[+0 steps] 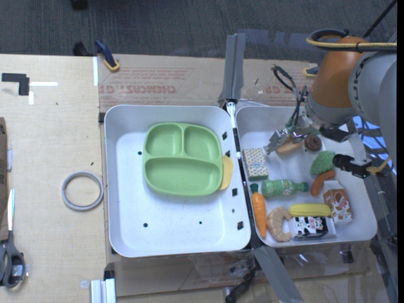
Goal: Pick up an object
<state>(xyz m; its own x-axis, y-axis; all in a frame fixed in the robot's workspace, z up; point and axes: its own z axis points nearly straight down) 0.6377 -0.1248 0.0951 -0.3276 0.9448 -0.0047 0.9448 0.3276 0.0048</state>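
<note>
In the right bin (361, 231), the pincer (282, 139) hangs low beside a tan item (290, 147), though whether it is gripping cannot be told.

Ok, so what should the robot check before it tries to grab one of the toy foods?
1. Hand is over the right bin, where the food is: ok.
2. Something is within reach of the hand: ok, a tan piece lies right beside it.
3. Hand open and ready: cannot tell, the fingers are too small to read.
4. Already holding something: cannot tell.
5. Neighbours crowding the target: not ok, a brown round piece sits close by.
6. Green plate out of the way in the left bin: ok.
</note>
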